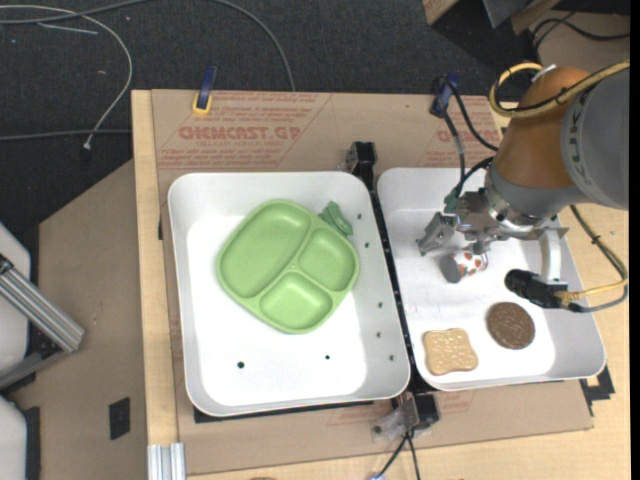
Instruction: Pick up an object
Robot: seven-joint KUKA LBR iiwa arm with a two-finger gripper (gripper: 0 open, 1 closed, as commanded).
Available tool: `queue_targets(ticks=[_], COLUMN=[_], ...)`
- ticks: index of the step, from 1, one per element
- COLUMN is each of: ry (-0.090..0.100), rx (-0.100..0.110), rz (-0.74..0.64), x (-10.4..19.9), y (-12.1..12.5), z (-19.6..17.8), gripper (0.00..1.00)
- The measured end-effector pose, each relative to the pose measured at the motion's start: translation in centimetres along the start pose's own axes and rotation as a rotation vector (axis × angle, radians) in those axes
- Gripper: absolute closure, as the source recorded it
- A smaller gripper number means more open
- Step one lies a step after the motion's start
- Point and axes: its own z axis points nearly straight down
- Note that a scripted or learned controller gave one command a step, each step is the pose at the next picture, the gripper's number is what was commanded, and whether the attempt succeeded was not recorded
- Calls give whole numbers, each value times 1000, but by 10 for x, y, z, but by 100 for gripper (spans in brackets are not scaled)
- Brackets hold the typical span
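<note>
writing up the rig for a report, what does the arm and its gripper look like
The arm is bulky and rounded, grey, with a broad orange band above the wrist. A yellow cable loops near its top, and dark cables run down beside it. The gripper is a small grey metal assembly with two fingers, mounted under a round wrist flange.

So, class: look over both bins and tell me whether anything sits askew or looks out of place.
The green divided plate lies turned at an angle to the walls of the left bin, with a small dark green piece against its upper right edge. In the right bin, the tan cracker and brown cookie lie flat, apart.
</note>
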Motion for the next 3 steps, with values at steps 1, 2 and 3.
queue_targets(ticks=[1, 2, 3], ry=[-1, -1, -2], rx=[-2, -4, -7], rz=[-1, 1, -2], x=[0, 0, 3], y=[0, 1, 10], z=[25, 15, -32], gripper=[0, 100, 100])
